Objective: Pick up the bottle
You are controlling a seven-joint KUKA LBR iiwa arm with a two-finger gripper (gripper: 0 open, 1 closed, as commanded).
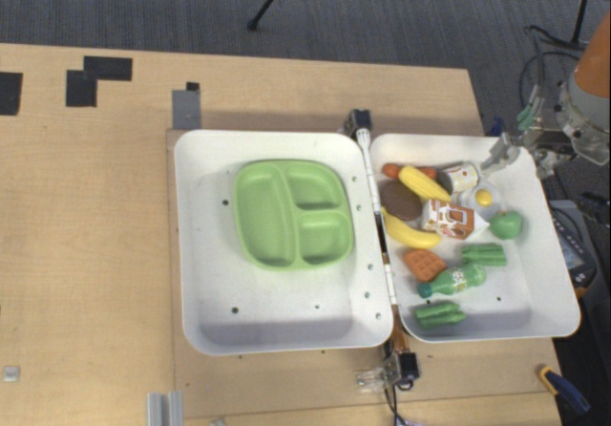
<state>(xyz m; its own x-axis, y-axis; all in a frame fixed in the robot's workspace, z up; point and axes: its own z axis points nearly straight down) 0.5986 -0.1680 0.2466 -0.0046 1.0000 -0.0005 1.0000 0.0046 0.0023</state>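
Nearest me, green bottle (452, 281) lies toward right bin's (558, 305) front edge; end effector (503, 151) at its back-right corner, grip state I cannot tell.

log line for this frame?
phase: approach | gripper: over right bin's far edge, nothing held | bottle: lying in right bin, untouched

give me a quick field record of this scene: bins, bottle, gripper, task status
left bin: holds a green divided plate
right bin: heap of toy food, among it two bananas, a green ball, a small carton
bottle: green, lying on its side near the bin's front
gripper: over the right bin's far right corner, apart from the bottle
task status: bottle not yet picked up
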